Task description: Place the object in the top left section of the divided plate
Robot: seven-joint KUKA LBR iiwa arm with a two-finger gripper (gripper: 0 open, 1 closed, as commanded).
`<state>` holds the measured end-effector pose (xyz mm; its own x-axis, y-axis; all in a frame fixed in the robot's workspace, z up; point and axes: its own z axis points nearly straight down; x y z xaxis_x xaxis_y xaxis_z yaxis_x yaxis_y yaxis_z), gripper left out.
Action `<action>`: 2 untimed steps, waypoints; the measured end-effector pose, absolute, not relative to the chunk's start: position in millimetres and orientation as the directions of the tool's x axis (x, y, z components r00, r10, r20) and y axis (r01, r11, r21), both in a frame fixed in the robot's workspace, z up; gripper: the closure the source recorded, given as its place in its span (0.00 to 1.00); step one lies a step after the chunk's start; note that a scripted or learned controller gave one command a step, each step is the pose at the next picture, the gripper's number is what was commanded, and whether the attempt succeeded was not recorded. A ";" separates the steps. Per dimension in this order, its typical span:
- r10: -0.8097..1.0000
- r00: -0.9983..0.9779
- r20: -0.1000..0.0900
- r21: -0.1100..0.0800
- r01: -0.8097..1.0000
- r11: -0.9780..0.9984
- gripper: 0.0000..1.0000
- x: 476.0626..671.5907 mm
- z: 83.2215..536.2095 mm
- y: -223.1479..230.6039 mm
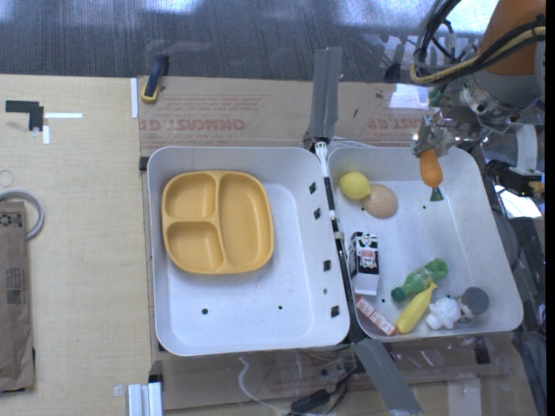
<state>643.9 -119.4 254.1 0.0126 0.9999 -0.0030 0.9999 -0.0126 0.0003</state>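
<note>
Hanging from the gripper [431, 150], a carrot [431, 170] dangles over the right bin's [486, 232] far edge, its top pinched between closed fingers. The lift looks done; carrying comes next, and that calls for a long sweep leftward across both bins to the yellow plate [218, 222] and its top left section, which lies bare. Below wait a lemon [354, 185], a brown ball [381, 202], a cow-print carton [365, 254], a green bottle [420, 279] and a banana [415, 307]. Red lettering on the cardboard [225, 115] behind is too faint to read.
</note>
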 end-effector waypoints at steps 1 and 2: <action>1.000 0.012 -0.003 0.000 1.000 -0.012 0.00 643.8 253.9 -119.4; 0.990 -0.143 -0.002 -0.002 0.990 0.143 0.00 583.1 327.5 -59.3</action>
